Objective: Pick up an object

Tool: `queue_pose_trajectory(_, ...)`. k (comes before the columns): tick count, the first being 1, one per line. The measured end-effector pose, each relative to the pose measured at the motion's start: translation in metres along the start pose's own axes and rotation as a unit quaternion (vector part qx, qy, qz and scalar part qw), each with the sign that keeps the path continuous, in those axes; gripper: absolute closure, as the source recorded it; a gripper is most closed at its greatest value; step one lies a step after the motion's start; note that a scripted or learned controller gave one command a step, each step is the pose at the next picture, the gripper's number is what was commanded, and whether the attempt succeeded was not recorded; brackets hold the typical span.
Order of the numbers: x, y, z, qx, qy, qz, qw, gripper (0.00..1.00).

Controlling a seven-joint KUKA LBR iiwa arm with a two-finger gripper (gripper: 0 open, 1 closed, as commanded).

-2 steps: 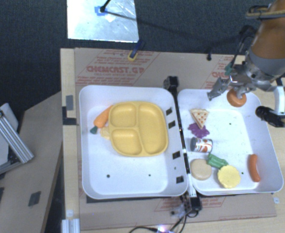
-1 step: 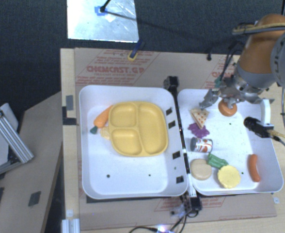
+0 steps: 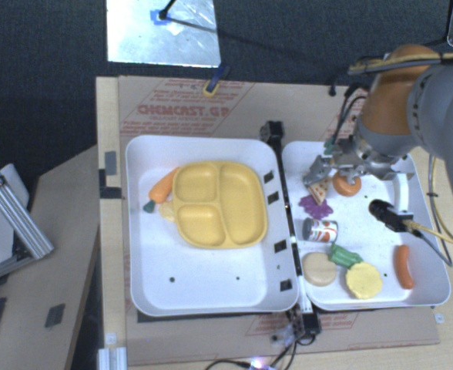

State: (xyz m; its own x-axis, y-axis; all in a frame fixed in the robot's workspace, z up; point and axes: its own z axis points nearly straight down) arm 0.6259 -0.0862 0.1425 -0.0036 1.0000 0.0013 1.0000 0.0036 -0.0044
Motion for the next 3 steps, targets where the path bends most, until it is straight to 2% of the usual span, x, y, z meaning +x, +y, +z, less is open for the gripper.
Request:
queue_pose_trajectory(1, -0.001, 0.001, 0.051, -0.002, -0.001, 0.001, 1.0000, 0.00)
queue_pose_trajectory(2, 0.000, 0.000, 0.039, -0.001, 0.000, 0.001, 1.0000, 1.00)
queue_pose_trajectory(3, -0.004, 0.003, -0.025, -0.006, -0.001, 0.001, 1.0000, 1.00)
